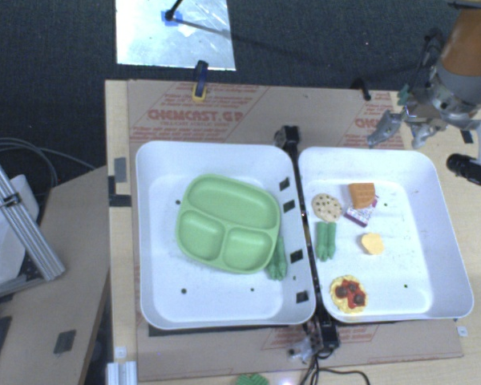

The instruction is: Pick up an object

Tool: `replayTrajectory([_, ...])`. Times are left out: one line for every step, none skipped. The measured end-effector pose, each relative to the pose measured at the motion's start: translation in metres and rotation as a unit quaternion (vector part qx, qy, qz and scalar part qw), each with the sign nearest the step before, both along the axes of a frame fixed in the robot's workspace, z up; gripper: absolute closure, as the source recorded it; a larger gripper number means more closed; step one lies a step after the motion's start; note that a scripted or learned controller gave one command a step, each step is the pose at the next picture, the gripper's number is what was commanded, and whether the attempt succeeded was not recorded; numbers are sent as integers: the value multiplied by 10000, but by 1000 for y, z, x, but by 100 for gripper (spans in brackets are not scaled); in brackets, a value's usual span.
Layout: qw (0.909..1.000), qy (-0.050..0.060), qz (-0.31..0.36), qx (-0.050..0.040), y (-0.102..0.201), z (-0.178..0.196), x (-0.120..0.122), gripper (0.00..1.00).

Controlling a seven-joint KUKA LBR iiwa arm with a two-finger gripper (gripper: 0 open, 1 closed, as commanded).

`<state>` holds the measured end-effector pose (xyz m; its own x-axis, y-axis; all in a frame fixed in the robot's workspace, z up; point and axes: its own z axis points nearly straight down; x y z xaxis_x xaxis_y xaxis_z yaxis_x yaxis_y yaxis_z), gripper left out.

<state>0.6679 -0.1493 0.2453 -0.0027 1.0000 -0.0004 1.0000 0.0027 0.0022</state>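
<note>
needed first a firm choice of target among the toy foods in the right bin (441, 215): cookie (326, 207), orange block (361, 194) lying partly on a purple-edged wrapper (361, 215), yellow wedge (372, 244), green bean pods (326, 240), small pizza (349, 293). judged easiest: the yellow wedge, lying apart from the rest with bare floor on every side. judged harder: the cookie and pizza, flat and low, likely to slip under closing tips; the bean pods, near the bin's left wall. called for a straight descent over the chosen piece, fingers straddling its narrow side, closing only once low enough to catch it, then a slow lift. risked nudging the piece away with any slanted approach.

sat lying in the left bin (156, 295): a green divided plate (228, 224), with another green pod (276, 261) at its right edge, near the middle wall.

hung at the upper right, above the right bin's far right corner and well apart from every piece: the gripper (401, 128), two pale fingers spread and pointing down and left, holding nothing. rose behind it toward the frame's top right: grey wrist, then the orange band. judged the step barely begun, with a reach inward and downward not yet made.
</note>
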Motion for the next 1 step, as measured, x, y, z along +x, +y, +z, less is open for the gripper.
replayTrajectory([10000, 30, -17, 1, -27, -85, -9, 0])
